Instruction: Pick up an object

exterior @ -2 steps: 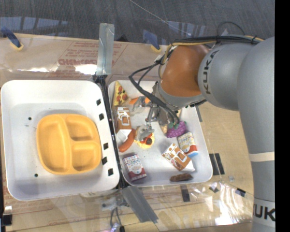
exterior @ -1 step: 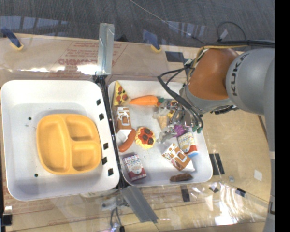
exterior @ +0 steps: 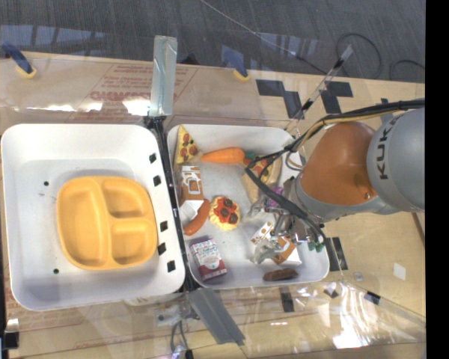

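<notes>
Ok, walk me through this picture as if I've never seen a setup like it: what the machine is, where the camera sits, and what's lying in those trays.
One camera looks down at a slant on a bench with two shallow white bins side by side. The big grey machine with the orange band is a robot arm reaching in from the picture's right. Its gripper hangs low over the right bin, among toy pieces; whether its jaws hold anything is too cluttered to tell.

The left bin holds a yellow plastic divided plate. The right bin holds toy food: an orange plastic carrot, a pizza slice, a round yellow tart with red topping, a sausage, a small red carton and a dark brown piece.
</notes>
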`<state>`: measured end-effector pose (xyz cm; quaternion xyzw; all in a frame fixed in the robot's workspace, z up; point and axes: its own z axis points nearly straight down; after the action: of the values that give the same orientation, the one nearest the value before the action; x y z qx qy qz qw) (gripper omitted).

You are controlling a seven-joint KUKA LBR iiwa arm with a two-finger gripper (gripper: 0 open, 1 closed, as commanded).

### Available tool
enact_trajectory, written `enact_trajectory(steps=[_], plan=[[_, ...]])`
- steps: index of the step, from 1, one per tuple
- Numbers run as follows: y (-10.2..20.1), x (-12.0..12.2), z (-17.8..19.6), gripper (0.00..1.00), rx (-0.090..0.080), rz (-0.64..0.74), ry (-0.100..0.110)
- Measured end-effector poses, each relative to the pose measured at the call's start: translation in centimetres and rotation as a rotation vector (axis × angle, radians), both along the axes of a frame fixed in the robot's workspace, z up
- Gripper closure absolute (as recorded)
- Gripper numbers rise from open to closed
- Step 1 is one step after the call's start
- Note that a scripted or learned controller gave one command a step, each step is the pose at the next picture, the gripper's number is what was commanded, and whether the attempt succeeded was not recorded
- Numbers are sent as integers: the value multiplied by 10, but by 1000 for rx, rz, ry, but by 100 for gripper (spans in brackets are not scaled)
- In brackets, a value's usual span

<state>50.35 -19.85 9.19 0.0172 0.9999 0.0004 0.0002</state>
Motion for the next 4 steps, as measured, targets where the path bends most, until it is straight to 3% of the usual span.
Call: enact_trajectory(steps=[1,2,3,4], plan=[[111,7,0,0,1,61,0],[99,94,10,0,-1,-124,-1],[99,74,0,0,0,-299,2],[101,91,1,0,-7,-628,3]])
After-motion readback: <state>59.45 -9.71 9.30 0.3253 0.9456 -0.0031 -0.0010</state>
